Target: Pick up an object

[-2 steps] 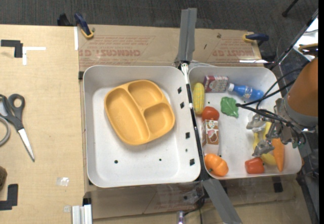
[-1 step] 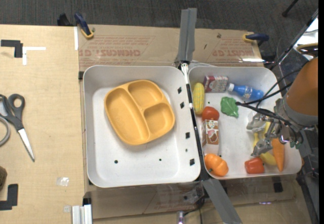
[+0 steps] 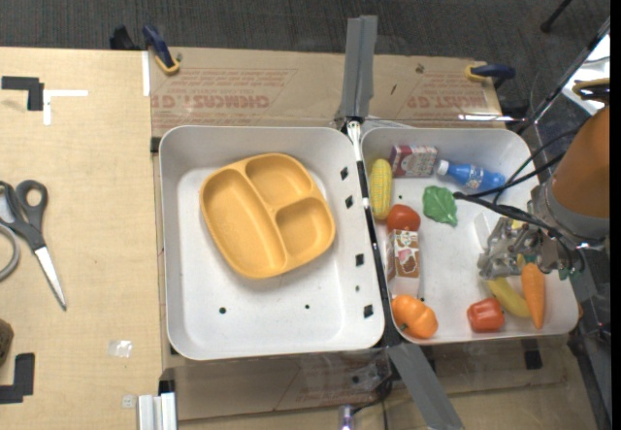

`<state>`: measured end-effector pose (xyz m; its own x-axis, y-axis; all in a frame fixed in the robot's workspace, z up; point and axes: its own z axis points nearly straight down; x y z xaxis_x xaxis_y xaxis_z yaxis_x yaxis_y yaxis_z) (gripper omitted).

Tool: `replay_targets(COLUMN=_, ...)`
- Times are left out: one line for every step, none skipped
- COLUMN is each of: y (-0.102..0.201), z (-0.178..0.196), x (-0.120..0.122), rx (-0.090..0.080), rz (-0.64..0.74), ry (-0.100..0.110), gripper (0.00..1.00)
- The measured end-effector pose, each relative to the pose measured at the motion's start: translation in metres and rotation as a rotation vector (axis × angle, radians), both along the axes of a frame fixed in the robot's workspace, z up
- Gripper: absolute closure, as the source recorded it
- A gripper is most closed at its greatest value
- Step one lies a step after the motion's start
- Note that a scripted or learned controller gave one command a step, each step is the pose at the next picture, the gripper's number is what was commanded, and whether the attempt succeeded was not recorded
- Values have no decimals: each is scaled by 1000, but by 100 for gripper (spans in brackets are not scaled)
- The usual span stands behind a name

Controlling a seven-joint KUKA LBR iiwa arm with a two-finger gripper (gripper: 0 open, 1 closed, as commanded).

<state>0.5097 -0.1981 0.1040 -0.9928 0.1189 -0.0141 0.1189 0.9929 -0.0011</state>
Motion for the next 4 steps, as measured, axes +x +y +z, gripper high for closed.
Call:
replay_targets(y=0, z=0, x=0, rx=0, rz=0, ry=0, gripper=0)
replay_targets(y=0, z=10, x=2, rx=-2, rz=2, ry=-4, gripper=100)
replay_targets(y=0, z=10, x=2, rx=-1, rz=2, ry=-4, gripper=0)
replay_targets(y=-20, z=-11, x=11, rx=3, rz=-1, ry=9, gripper=0)
